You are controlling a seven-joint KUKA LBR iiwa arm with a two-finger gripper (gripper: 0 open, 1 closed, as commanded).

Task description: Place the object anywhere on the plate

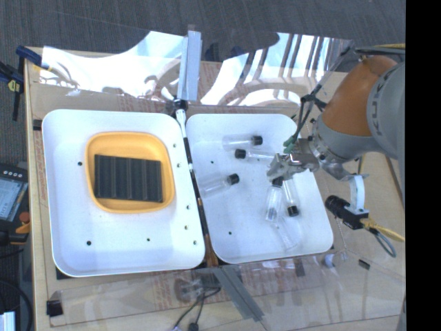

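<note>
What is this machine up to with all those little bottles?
A grey and orange robot arm reaches in from the right, its gripper low over the right bin, where several small clear vials with black caps lie scattered. Its job is to put one on the yellow plate in the left bin. No vial lies on the plate yet.

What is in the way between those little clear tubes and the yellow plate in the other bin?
Only the raised rims where the two bins meet. The vials lie in the right bin beneath the claw; the plate sits in the left bin.
</note>
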